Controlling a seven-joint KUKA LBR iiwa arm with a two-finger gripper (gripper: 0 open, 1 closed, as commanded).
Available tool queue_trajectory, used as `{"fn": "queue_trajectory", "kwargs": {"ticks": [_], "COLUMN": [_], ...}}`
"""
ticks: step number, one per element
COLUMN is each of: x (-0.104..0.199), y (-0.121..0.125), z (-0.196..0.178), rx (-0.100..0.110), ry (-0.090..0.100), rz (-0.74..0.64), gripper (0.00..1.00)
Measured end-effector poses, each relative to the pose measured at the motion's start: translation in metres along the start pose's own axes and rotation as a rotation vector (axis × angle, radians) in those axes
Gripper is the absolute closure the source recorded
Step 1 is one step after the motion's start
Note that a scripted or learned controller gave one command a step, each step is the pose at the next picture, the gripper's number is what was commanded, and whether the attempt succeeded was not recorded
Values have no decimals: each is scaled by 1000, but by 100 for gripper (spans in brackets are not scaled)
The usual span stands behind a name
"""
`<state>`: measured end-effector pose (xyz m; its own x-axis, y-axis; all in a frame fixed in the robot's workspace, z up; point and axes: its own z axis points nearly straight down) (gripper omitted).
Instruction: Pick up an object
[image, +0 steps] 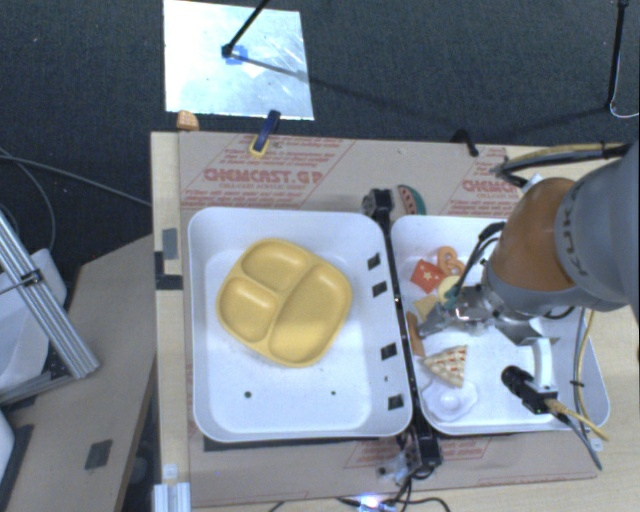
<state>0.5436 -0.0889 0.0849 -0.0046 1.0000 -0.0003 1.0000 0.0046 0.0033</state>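
Note:
The right bin (590, 390) holds several small toy food pieces. A red piece with a white mark (428, 272) and an orange pretzel-like piece (448, 259) lie near its far left corner. A tan wedge like a pizza slice (447, 362) lies toward the front, with a white piece (451, 402) just in front of it. A thin brown piece (413, 332) rests along the bin's left wall. My gripper (442, 318) hangs low over the bin's left half, between the red piece and the wedge. Nothing can be seen held in it.
The left bin (215, 400) carries a yellow divided plate (285, 301). A black divider with clips (392, 300) runs between the bins. My arm's grey body and orange band (530, 240) cover the right bin's middle and far right. Cardboard lies under both bins.

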Motion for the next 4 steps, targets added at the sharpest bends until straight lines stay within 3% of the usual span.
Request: {"fn": "queue_trajectory", "kwargs": {"ticks": [1, 2, 3, 4], "x": [52, 71, 127, 126], "y": [-42, -56, -50, -57], "z": [-105, -99, -204, -113], "rx": [-4, 3, -10, 10], "ry": [3, 1, 4, 0], "rz": [-4, -1, -7, 4], "gripper": [0, 0, 0, 0]}}
